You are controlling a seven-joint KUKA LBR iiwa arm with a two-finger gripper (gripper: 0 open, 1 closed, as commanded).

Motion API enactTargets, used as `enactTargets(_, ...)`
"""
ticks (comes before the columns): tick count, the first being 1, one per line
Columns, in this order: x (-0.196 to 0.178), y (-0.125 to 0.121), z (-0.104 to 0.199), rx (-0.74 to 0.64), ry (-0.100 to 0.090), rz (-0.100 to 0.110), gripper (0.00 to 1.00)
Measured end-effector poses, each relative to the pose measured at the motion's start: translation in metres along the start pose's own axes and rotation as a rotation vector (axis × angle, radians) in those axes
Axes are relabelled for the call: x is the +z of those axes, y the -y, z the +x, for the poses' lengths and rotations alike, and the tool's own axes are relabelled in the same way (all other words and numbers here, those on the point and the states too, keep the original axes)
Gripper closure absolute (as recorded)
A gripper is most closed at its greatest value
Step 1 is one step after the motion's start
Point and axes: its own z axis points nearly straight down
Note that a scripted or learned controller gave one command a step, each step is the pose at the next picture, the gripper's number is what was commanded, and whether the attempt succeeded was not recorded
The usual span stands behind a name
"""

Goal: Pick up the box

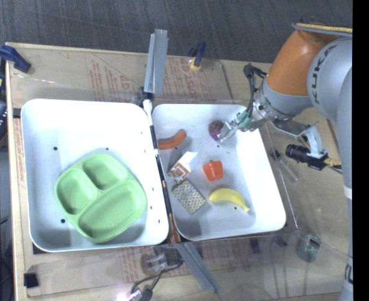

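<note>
The box (pixel 181 168) lies at the right bin's (pixel 269 196) left wall, well apart from the hand (pixel 229 130), whose grip I cannot tell, hovering far-side beside a purple item (pixel 216 129); it should travel nearer-left, descending squarely.

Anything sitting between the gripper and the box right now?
In the camera view, bare white floor of the right bin fills most of the stretch from the gripper to the box. The sausage and orange pepper flank that line.

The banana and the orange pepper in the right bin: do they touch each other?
Apart. The camera view shows a strip of white bin floor between the banana and the orange pepper, which sits above it.
</note>
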Motion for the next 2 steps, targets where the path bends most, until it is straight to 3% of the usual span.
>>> enactTargets(1,0.077,-0.047,-0.021,0.008,-0.003,0.003,0.00)
enactTargets(2,0.106,-0.037,-0.017,0.099,-0.004,0.004,0.00)
